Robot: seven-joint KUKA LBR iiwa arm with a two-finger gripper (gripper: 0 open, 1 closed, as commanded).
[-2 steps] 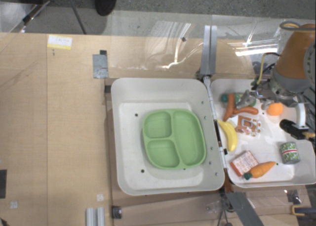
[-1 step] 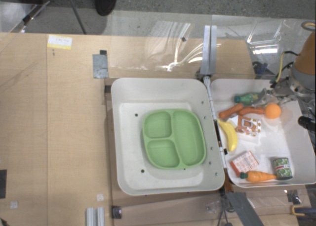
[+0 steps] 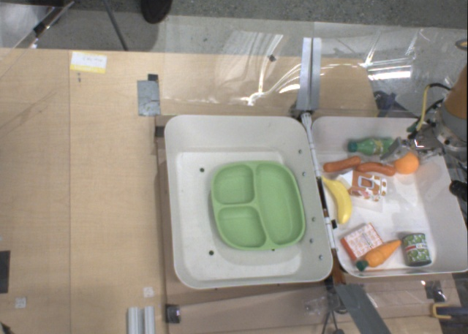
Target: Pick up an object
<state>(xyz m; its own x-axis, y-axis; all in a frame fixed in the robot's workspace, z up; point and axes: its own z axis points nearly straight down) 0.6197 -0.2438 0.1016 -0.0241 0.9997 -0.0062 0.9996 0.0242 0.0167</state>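
Right bin (image 3: 439, 201), far corner: an orange ball (image 3: 408, 164) lies beside a green bottle (image 3: 373, 146), which lies on its side. My claw (image 3: 418, 141) hangs just above and to the right of the ball, close to the bottle's cap end; from this view I cannot tell how wide it stands or whether it grips anything.

Middle of the same bin: two sausages (image 3: 358, 166) lie near each other, one touching the ball's left side. Below them rests a small white carton (image 3: 369, 185) with orange print, and a banana (image 3: 339, 199) curves along the bin's left wall.

Near edge of the bin: a red box (image 3: 361, 240) touches a carrot (image 3: 380, 253), with a green can (image 3: 415, 249) just to the carrot's right.

Left bin (image 3: 190, 179): a green divided plate (image 3: 257, 205) with three compartments sits in the centre.

My arm (image 3: 453, 117) enters from the right edge.
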